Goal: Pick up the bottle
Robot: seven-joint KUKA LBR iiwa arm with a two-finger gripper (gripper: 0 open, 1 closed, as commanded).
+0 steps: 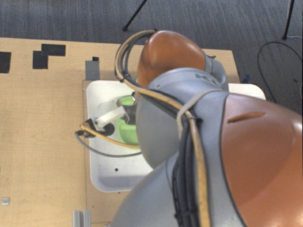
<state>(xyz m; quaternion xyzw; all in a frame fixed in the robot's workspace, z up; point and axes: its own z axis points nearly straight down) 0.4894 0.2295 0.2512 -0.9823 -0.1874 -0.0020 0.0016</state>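
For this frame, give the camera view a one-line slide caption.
Grey-and-orange arm reaches over the left shallow white bin, largely covering a bright green plastic object inside it.

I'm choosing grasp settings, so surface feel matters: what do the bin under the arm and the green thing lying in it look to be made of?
The bin looks like moulded white plastic with a smooth, faintly glossy finish: rounded corners, soft sheen. The green thing, perhaps the bottle, also looks like smooth plastic, bright and evenly coloured; the arm hides most of it, so that stays a guess.
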